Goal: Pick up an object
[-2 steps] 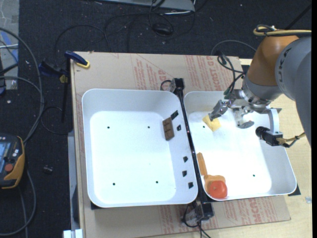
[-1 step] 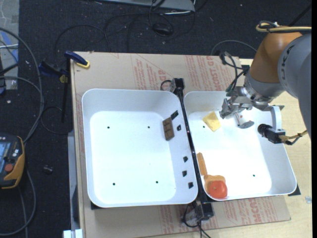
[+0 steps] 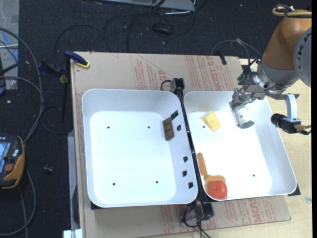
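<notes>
We see a pale yellow block (image 3: 212, 121) lying flat near the right bin's upper left, a brown bar (image 3: 168, 129) by the left bin's right wall, and a red-headed, orange-handled piece (image 3: 216, 187) in the right bin's lower-left corner.

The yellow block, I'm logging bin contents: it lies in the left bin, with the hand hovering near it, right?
Not the left bin. The camera view shows the yellow block in the right bin, with the hand near it.

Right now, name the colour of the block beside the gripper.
Pale yellow block, seen in the camera view.
</notes>
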`<state>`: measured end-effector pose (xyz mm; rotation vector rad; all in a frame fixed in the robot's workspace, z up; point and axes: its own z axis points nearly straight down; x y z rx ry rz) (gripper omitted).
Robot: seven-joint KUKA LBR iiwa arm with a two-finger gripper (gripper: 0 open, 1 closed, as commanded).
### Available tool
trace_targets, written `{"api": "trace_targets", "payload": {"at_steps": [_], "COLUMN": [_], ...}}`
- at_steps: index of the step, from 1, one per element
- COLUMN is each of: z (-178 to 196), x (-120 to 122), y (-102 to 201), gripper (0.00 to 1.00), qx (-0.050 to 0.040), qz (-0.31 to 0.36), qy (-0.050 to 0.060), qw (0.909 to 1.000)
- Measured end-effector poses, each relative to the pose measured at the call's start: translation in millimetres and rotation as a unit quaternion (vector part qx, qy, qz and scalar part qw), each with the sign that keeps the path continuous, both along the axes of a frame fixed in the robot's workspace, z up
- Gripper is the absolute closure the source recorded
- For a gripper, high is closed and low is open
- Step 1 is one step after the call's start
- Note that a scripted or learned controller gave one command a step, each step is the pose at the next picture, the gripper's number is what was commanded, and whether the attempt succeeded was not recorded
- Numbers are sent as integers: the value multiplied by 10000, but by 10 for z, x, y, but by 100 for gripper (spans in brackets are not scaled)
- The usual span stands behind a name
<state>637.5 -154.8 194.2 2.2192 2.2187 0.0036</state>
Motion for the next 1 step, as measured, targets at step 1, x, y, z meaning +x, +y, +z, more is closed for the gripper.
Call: {"api": "trace_targets", "payload": {"at_steps": [1], "z": [511], "x": [4], "y": [0], "gripper": [100], "qx": [2], "qz": [2], "qy": [10], "qw": [10000]}}
